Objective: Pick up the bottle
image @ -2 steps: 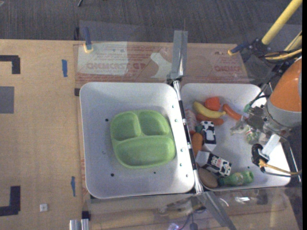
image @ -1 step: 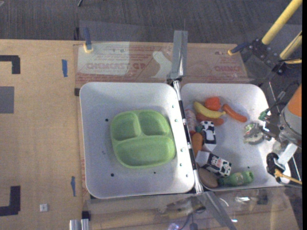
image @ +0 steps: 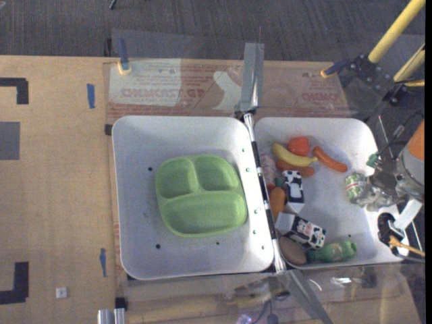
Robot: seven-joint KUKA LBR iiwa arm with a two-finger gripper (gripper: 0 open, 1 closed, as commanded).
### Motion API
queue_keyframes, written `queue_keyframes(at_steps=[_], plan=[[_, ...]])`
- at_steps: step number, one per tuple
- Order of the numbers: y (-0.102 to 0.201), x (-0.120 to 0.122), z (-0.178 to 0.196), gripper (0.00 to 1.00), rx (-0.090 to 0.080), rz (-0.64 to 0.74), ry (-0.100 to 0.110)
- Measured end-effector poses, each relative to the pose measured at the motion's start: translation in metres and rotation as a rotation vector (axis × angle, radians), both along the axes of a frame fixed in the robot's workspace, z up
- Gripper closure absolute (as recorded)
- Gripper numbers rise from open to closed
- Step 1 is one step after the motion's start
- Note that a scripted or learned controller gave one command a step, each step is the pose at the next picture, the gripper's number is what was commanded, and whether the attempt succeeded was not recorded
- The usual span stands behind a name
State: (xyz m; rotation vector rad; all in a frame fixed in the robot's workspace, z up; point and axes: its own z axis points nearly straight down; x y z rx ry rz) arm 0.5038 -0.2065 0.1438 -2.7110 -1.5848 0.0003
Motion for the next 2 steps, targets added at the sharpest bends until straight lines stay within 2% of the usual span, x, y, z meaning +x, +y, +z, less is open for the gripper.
queue_keyframes(at_steps=[1, 2], plan=[[0.0, 0.0, 0.0, 0.0, 0.0, 0.0, 0.0], [0.057, -0.025, -0.056, 0.0, 0.0, 0.092, 0.001]])
